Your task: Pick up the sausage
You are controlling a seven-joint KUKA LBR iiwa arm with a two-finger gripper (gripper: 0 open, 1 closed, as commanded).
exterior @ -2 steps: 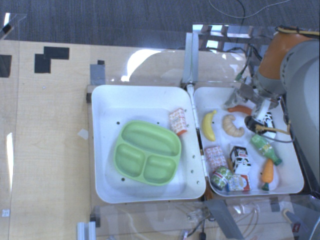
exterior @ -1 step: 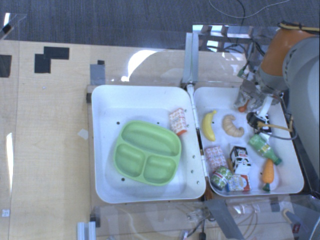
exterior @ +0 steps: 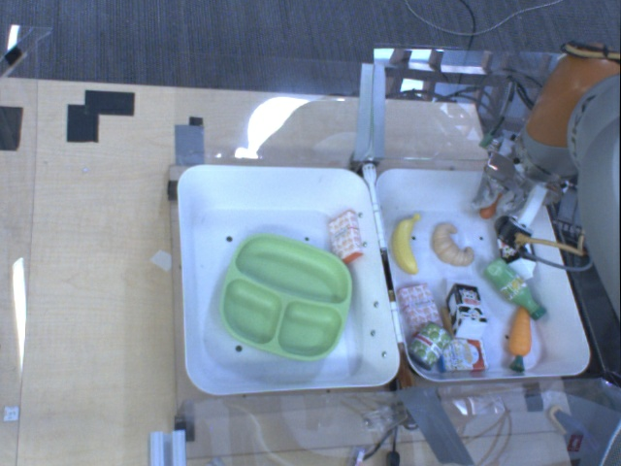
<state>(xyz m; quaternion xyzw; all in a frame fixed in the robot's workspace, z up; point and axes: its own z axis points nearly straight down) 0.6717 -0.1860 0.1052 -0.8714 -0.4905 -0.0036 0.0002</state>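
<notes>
The sausage (exterior: 488,211) shows as a small orange-red piece at the far right of the right bin (exterior: 577,357), mostly hidden under the tool. My gripper (exterior: 506,200) hangs right over it, low in the bin's far right corner. The arm's grey wrist and orange band (exterior: 563,100) rise behind it. Whether the sausage is held is unclear.
The right bin also holds a banana (exterior: 406,244), a croissant (exterior: 452,244), a green bottle (exterior: 514,287), a carrot (exterior: 521,336), a small carton (exterior: 467,304) and several packets. In the left bin (exterior: 194,260) lie a green divided plate (exterior: 286,297) and a snack packet (exterior: 345,235).
</notes>
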